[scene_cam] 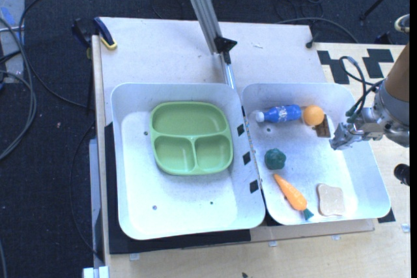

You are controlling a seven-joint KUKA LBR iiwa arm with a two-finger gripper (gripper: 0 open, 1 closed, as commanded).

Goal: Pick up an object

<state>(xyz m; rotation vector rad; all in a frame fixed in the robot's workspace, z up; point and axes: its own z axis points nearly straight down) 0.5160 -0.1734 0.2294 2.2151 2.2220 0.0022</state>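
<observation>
The right bin [361, 166] holds a blue bottle with a white cap [279, 114], an orange ball [313, 115], a small brown block [322, 129], a dark green lump [275, 157], a toy carrot [291, 193] and a tan slice of bread [331, 199]. My gripper [341, 138] hangs over the right side of this bin, just right of the brown block and the orange ball. Nothing shows between its fingers.
The left bin [130, 205] holds a light green divided plate [191, 137]. A slanted metal pole [203, 3] rises from the back between the bins. Black clips [248, 157] sit along the shared rim.
</observation>
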